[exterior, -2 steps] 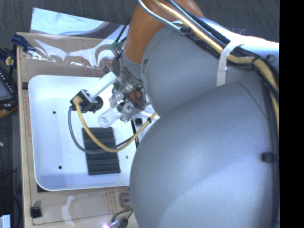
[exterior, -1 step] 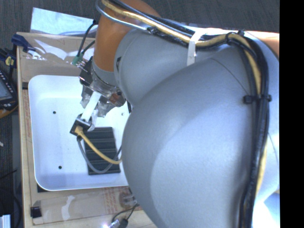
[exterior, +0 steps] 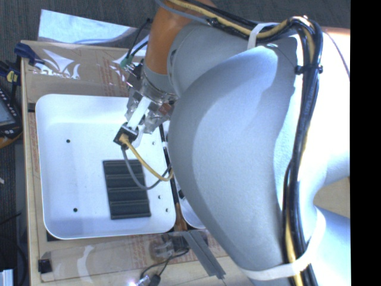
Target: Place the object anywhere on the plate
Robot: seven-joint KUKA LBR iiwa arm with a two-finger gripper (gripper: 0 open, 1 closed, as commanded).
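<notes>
A dark grey ridged rectangular slab (exterior: pixel 126 188) lies flat in the left white bin (exterior: pixel 59 159), near that bin's front right part. My gripper (exterior: pixel 144 113) hangs over the bin's right side, up and slightly right of the slab and apart from it. I see nothing held in it. The big grey arm (exterior: pixel 250 136) with its orange band (exterior: pixel 164 34) covers nearly all of the right bin; just a sliver of its white rim (exterior: pixel 189 218) peeks out below the arm.
Both bins rest on a cardboard-covered bench (exterior: pixel 89 70). A sheet of pale paper (exterior: pixel 83 27) lies at the back left. Dark gear (exterior: pixel 7 118) sits past the left edge. Small metal parts and cables (exterior: pixel 172 249) lie in front of the bins.
</notes>
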